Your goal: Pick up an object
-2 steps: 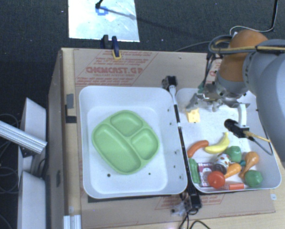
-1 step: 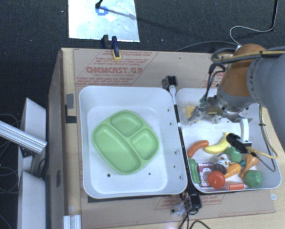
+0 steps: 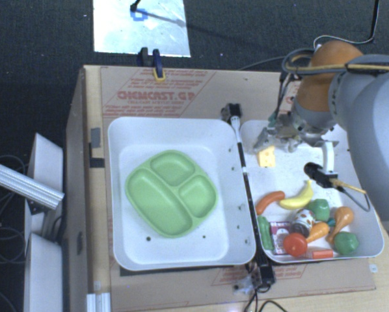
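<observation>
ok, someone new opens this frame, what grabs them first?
Probably the green divided plate, alone in the left bin. Next, the bright toy food heaped at the right bin's near end, with a yellow banana on top. The pincer hovers by a yellow cheese wedge at the far end.

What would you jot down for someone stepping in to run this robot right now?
Gripper: low over the far end of the right bin, just above a yellow cheese wedge; whether its fingers are open or shut cannot be told, and nothing visibly sits in them.
Things: toy food is piled at the near end of the right bin, including a banana, a tomato, a carrot and a green pepper. A green divided plate lies in the left bin.
Done: no pick is visible.
Left: grasp one object and lift it; the cheese wedge looks the likeliest target.
</observation>
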Motion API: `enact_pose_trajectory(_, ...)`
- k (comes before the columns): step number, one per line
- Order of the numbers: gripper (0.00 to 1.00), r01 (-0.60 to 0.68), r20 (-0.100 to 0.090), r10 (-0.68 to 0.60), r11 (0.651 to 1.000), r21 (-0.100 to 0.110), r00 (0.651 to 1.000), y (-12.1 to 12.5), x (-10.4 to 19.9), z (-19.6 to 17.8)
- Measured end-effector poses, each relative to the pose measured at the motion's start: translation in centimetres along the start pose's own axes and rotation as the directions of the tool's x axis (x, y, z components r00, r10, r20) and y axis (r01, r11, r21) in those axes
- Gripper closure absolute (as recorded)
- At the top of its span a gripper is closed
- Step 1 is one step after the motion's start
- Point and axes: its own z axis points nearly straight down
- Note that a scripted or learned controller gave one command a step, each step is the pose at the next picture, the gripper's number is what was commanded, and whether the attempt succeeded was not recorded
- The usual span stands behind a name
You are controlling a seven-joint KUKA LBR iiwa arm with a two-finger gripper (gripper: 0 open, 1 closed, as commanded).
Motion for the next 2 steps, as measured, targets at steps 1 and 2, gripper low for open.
enact_pose_trajectory(1,0.00,-0.003,0.002,0.003,1.000,-0.004,1.000,-5.8,-2.2,-12.1)
enact_pose_trajectory(2,0.00,-0.004,0.000,0.004,1.000,0.003,1.000,-11.0,-3.7,0.1)
